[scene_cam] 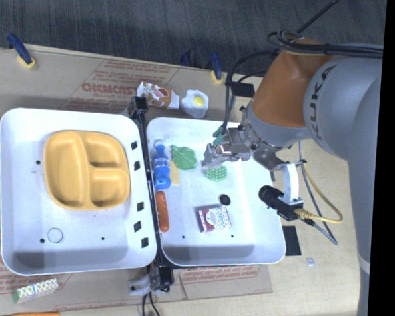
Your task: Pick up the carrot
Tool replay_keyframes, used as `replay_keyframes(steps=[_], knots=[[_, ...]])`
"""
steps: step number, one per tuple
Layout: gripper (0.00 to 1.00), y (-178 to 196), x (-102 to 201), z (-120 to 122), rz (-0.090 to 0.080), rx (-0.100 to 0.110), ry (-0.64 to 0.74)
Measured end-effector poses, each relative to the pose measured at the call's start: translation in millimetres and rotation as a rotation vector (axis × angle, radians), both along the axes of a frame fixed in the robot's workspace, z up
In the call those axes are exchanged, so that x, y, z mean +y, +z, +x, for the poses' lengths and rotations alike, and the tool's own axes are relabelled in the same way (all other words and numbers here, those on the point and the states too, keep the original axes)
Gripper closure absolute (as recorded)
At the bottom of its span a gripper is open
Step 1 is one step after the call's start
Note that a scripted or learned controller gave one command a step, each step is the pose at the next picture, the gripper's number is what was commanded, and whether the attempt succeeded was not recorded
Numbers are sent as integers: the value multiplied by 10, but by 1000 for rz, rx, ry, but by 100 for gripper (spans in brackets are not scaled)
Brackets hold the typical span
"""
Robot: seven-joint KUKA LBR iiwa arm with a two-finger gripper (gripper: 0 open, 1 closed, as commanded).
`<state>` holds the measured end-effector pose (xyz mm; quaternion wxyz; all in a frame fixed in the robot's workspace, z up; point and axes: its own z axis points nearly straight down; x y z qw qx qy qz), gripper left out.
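The grey arm's two-finger gripper (222, 153) hangs over the right white bin (266, 242), just above a green knobbly round toy (216, 172); whether it's clenched or released, I cannot tell. That puts it well apart from the target. The small orange carrot (162, 212) lies lengthwise, tucked against the bin's left wall, below the blue plastic bottle (161, 165). Slim, smooth, tapered, and wedged at the edge, so I'd judge it an awkward grab. A red-and-white packet (214, 219) sits nearby.

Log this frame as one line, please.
carrot: right bin, left wall, untouched | gripper: over green item, away from carrot
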<state>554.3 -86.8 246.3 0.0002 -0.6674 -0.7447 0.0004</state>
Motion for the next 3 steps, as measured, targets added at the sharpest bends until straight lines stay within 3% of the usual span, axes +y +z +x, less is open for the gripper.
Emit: replay_keyframes(steps=[1,2,3], knots=[[100,508,-713,125,0,1,-69],[100,621,-1248,-179,1,2,13],[100,725,-1244,-173,1,2,18]])
